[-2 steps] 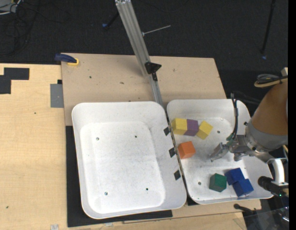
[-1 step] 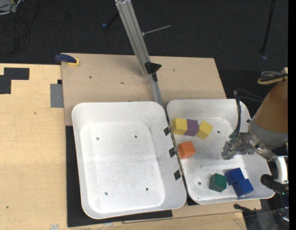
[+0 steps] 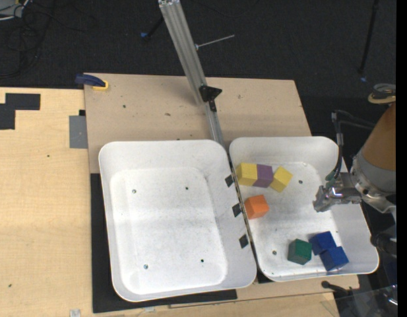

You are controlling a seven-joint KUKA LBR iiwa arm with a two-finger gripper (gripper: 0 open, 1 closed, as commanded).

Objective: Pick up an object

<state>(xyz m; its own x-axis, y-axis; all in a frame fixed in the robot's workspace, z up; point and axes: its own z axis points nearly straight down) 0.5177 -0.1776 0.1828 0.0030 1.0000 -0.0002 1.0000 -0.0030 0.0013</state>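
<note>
Two shallow white plastic bins are seen side by side on the light wooden surface (image 3: 38,197). All the objects lie in the right-hand bin (image 3: 289,147). Along its far part a short row is formed: a yellow cube (image 3: 247,174), a purple cube (image 3: 264,175) touching it, and a second yellow cube (image 3: 280,178), tilted, just beside the purple one. An orange cube (image 3: 257,207) is placed near the bin's left wall, below that row. Toward the near edge a dark green cube (image 3: 299,251) is found, with two blue blocks (image 3: 328,249) touching each other just to its right.

The grey arm with its orange band is seen entering from the right — its metallic tool (image 3: 324,198) is held over the right part of the right-hand bin, above bare white floor, well apart from the row of cubes and from the blue blocks. No object is seen gripped by the tool; how far it is spread cannot be told.

The left-hand bin (image 3: 163,216) is seen beside it. A slanted aluminium rail (image 3: 187,51) is fixed behind the bins — a black bracket is clamped to it.
</note>
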